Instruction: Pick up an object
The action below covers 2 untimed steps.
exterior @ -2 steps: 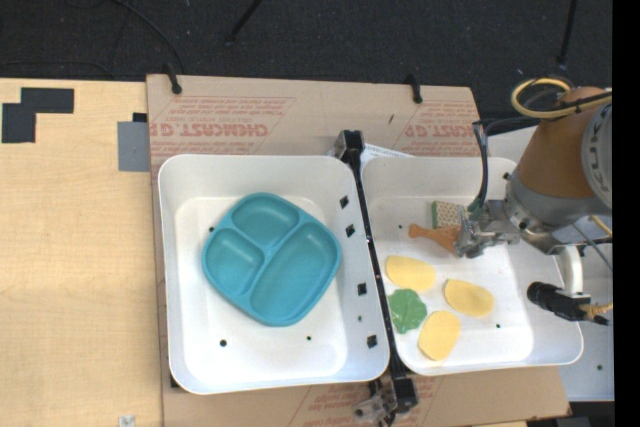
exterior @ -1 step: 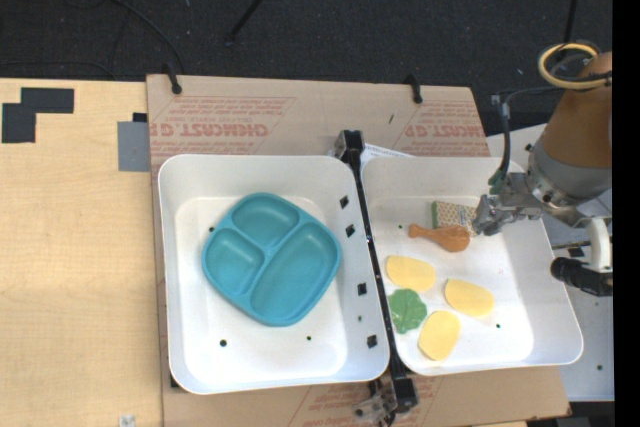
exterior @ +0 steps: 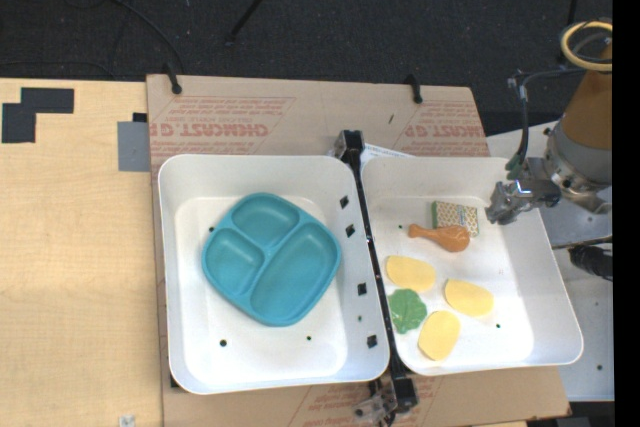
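Right bin (exterior: 560, 315): drumstick (exterior: 442, 236) lies beside jaws (exterior: 503, 205).

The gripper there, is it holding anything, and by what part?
Nothing is held. The gripper sits over the right bin's far edge, apart from the sponge and drumstick.

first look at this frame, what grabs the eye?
The teal divided plate lying in the left bin, by far the biggest patch of colour. Next, the small food pieces in the right bin: three yellow pieces, a green one and an orange drumstick. The hand hangs over that bin's upper right edge.
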Tool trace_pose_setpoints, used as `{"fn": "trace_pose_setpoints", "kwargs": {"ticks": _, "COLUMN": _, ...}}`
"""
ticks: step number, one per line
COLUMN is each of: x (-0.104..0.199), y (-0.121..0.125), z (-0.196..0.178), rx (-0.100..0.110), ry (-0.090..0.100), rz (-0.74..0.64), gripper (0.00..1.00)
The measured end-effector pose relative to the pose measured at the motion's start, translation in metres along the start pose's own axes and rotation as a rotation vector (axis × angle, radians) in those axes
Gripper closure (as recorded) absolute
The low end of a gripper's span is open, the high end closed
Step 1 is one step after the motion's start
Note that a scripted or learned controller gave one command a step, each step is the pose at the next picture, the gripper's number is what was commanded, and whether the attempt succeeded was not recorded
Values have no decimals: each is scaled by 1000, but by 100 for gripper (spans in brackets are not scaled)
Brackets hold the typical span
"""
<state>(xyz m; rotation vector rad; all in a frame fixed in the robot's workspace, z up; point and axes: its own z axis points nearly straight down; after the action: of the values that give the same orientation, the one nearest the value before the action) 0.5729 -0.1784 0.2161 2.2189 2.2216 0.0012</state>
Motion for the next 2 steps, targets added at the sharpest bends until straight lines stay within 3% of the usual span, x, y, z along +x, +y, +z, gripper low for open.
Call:
{"fn": "trace_pose_setpoints", "kwargs": {"ticks": 1, "x": -1, "y": 0, "z": -27, "rx": 2, "ry": 1, "rz": 0, "gripper": 100}}
{"fn": "trace_pose_setpoints", "kwargs": {"ticks": 2, "x": 48, "y": -1, "z": -31, "rx": 5, "ry": 2, "rz": -3, "gripper": 100}}
